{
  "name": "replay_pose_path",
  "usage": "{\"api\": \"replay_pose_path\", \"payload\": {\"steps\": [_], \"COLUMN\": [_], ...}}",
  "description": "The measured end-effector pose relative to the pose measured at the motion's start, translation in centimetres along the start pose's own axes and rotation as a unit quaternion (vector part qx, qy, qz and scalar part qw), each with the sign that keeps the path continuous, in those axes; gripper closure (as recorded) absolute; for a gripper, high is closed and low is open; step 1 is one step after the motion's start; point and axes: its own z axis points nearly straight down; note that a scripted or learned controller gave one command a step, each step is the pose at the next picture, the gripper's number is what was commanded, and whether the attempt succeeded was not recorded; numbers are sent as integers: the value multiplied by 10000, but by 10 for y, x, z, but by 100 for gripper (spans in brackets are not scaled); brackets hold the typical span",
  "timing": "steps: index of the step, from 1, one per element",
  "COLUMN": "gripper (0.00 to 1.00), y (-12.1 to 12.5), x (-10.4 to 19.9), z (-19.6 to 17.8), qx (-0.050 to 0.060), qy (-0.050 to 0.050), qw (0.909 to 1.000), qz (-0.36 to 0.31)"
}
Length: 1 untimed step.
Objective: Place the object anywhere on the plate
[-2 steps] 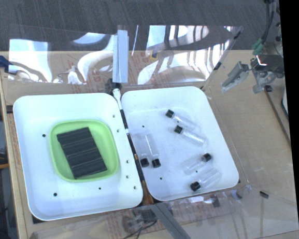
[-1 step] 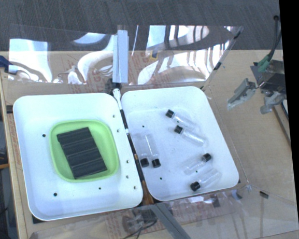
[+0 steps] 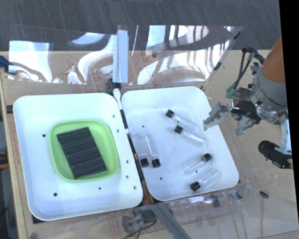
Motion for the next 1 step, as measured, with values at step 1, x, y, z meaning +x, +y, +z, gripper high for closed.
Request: {"api": "replay_pose_path", "payload": {"steps": [1], "gripper": [0], "y": [4], "x": [-13], "z": [-32], "qx": [-12], "qy": [3], "qw": [9992], "qz": [400]}}
